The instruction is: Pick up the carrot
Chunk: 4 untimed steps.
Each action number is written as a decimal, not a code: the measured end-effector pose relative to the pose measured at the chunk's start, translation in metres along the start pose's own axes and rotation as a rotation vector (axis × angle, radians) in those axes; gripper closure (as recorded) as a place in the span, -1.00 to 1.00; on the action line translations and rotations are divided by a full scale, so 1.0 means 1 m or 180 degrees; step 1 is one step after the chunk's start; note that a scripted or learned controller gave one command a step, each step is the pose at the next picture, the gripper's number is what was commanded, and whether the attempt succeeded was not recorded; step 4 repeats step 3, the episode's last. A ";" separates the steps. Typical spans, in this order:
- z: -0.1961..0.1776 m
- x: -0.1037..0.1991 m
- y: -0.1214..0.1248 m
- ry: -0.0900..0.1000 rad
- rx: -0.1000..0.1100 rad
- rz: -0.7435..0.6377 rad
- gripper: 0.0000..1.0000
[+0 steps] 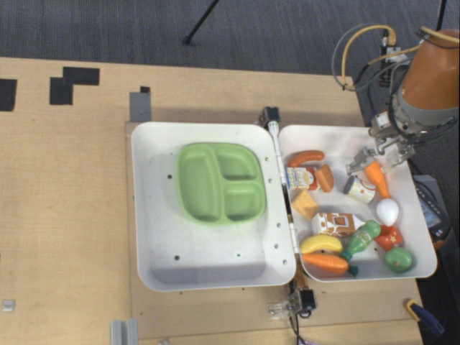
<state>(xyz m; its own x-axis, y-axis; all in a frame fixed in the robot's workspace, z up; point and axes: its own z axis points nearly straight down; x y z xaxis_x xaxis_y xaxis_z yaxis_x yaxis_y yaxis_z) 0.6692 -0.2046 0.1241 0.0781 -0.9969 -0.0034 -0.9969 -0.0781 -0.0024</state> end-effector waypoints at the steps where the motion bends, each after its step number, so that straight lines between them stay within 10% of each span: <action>1: 0.039 -0.008 -0.001 0.0003 0.0002 -0.0604 -1.00; 2: 0.027 -0.009 -0.003 -0.0003 0.0019 -0.0592 1.00; 3: -0.079 -0.056 0.000 0.0006 0.0018 -0.0080 1.00; 4: -0.079 -0.056 0.000 0.0006 0.0018 -0.0080 1.00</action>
